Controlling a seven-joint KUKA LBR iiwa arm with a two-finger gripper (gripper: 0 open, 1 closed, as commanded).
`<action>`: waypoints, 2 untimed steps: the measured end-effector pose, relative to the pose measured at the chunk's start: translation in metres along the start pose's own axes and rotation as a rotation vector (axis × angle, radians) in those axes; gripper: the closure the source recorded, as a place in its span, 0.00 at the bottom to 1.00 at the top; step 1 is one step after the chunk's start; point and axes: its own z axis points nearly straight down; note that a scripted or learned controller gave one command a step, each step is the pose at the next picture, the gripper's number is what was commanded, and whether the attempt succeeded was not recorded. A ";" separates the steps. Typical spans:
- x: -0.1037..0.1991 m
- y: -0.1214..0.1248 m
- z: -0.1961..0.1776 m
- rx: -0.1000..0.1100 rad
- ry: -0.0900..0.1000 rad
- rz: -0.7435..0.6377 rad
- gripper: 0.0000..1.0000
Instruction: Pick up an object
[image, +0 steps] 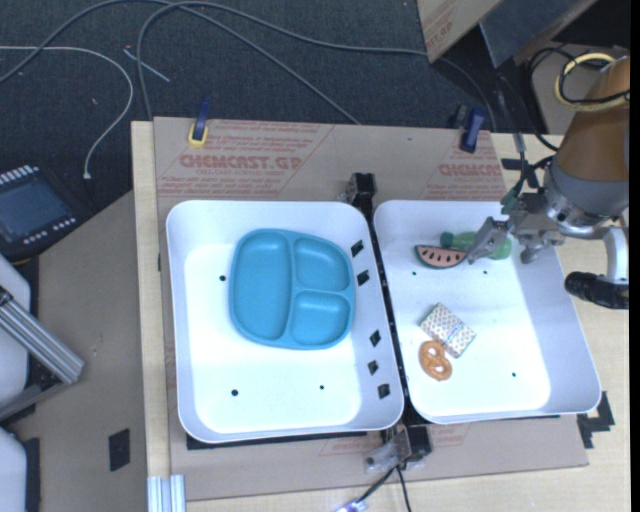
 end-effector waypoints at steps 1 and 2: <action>0.000 0.003 -0.008 -0.014 -0.003 -0.003 0.00; -0.001 -0.006 0.047 -0.010 -0.001 -0.002 0.00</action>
